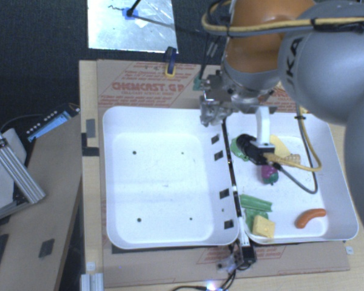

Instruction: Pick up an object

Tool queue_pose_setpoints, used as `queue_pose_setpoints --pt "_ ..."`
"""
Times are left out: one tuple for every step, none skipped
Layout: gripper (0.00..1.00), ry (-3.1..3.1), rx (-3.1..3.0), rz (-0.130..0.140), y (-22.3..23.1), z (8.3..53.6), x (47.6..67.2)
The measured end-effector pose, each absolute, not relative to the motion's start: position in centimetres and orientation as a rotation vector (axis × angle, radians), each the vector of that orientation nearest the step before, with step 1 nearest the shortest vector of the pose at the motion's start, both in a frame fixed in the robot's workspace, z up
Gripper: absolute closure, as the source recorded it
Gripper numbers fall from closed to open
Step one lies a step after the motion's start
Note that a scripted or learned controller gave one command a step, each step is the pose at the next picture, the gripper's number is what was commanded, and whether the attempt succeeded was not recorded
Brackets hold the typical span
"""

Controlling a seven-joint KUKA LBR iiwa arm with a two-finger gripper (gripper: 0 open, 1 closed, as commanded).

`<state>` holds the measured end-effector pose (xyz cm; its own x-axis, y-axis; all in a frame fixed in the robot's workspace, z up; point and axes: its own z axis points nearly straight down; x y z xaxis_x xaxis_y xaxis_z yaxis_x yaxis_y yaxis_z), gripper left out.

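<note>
You had the gripper (211, 115) at the far end of the divider between the two bins, over the seam where the left bin (158, 162) met the right bin (330, 180). From this slant you could not tell whether its jaws stood open or closed.

Everything you could pick lay in the right bin, nearer the camera than the gripper. A green piece (238, 145) sat closest to it, just beside the divider and partly covered by the wrist hardware. A pale yellow piece (280, 145) lay to the right of that in the view. A purple piece (269, 174) sat just on the near side of the two.

Further toward the near edge, a green pod (255, 202) lay against the divider. A cheese block (264, 227) was close on its near side; you could not tell if they touched. An orange sausage (309, 218) lay apart from the rest, toward the near right corner.

Both bins rested on a cardboard sheet (145, 85), with a yellow clamp (170, 65) at its far edge.
</note>
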<state>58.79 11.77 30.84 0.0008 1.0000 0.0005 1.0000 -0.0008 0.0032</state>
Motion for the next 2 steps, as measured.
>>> queue_pose_setpoints --pt "1.00 2.227 2.216 0.001 16.3 31.0 55.6" --pt "1.00 2.219 2.221 0.002 12.8 30.3 58.0"
